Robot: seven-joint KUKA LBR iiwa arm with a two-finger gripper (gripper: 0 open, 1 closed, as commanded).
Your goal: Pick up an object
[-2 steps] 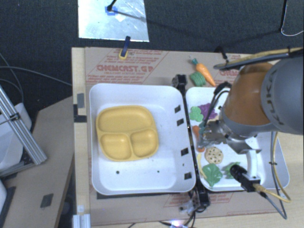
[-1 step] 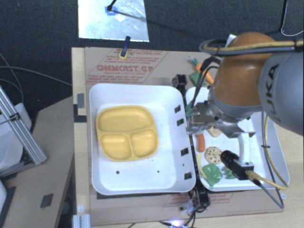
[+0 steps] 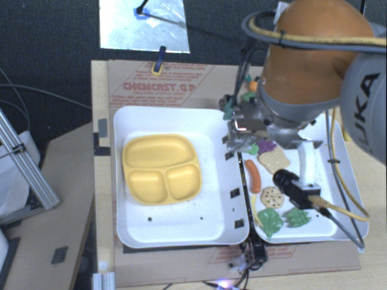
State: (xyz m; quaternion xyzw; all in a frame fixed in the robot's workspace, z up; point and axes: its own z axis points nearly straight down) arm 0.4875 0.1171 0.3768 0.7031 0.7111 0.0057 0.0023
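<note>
Where the arm (image 3: 320, 59) reached in from the right, its orange band and grey wrist hung over the near corner of the right bin (image 3: 347, 168), and the gripper (image 3: 242, 132) sat low at that bin's left edge, close to the seam between the two bins. Whether it was spread or pressed together could not be told, as the wrist covered it.

The play-food pieces lay in the right bin. A purple piece (image 3: 266, 145) showed just beside the gripper, partly hidden under the wrist. Next to it lay a pale, toast-like slice (image 3: 275, 160), and left of that an orange-red sausage (image 3: 253, 176), long and slim, lying along the bin's left wall. Below came a round tan cookie (image 3: 271, 197) with dark specks, then two green leafy pieces (image 3: 269, 221) (image 3: 297, 217) side by side at the bin's near end.

The left bin (image 3: 151, 228) held a yellow divided tray (image 3: 161, 167) with three compartments.
</note>
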